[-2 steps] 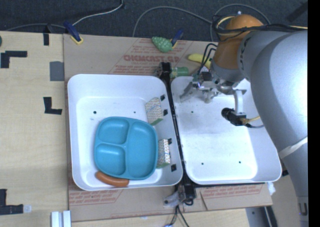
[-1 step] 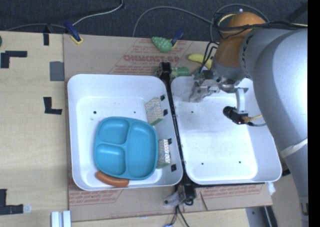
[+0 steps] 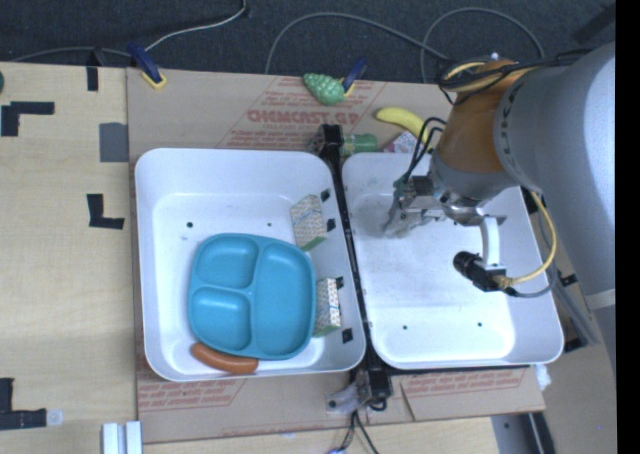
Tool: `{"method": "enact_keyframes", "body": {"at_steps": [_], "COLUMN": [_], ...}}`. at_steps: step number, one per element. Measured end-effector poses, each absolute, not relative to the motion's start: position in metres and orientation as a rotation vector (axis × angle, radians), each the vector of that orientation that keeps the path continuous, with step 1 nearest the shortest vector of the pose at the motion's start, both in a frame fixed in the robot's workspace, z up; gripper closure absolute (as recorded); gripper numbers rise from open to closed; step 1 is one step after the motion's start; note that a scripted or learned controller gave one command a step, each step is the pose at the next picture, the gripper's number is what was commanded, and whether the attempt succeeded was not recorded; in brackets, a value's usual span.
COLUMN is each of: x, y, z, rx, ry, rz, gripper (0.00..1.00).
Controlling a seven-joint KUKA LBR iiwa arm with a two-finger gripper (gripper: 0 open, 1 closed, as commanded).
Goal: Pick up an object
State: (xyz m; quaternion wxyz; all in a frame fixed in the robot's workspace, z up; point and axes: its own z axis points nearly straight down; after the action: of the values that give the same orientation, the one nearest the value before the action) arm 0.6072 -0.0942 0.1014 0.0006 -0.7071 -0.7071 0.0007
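in the right bin [image 3: 450, 327], fingers [image 3: 400, 219] low, spread unclear, blue plate [image 3: 250, 294] and orange sausage [image 3: 224, 360] in left bin [image 3: 165, 242]

Evenly lit from above, a little soft all over.

Bright, flat light across both white bins [image 3: 160, 242], nearly washing out the right bin [image 3: 440, 322] floor; only faint shadow under the gripper [image 3: 405, 217]. Dim and grainy on the dark floor at the far side. Blurred on the grey arm [image 3: 570, 152] at right, perhaps from closeness to the lens. Mild sheen on the blue plate [image 3: 250, 294]. Slight bowing toward the edges.
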Motion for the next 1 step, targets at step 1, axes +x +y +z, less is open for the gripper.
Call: {"method": "enact_keyframes", "body": {"at_steps": [1], "x": [0.581], "y": [-0.0149], "z": [0.1846], "rx": [-2.218], "ry": [-2.224], "rz": [-0.001], "gripper": [1.0]}}
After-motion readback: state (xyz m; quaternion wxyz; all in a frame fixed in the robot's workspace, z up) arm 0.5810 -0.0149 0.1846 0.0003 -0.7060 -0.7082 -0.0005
